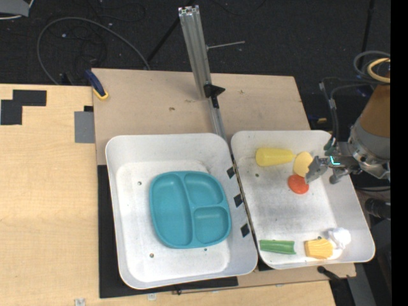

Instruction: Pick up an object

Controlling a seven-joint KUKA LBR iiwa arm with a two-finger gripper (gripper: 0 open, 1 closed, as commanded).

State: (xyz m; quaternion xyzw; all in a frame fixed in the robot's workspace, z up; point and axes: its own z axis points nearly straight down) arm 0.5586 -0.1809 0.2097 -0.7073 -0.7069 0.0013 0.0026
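Over the right bin's 2 o'clock corner, the pincer [317,171] sits low among crowded fruit.

Its fingers are hidden in the clutter, so I cannot tell how far apart they stand or whether anything is between them. A small yellow piece [303,163] touches the pincer at its 10 o'clock, a red ball [298,184] lies just at its 7 o'clock, and a yellow cob [274,156] rests near, toward 9 o'clock. Likely trouble: closing here could catch two pieces at once, or squeeze the round ball sideways so it rolls off across the bin [287,228]. A green pod [277,247] and yellow block [319,249] lie well apart, at 6 o'clock. The blue tray [189,208] fills the left bin.
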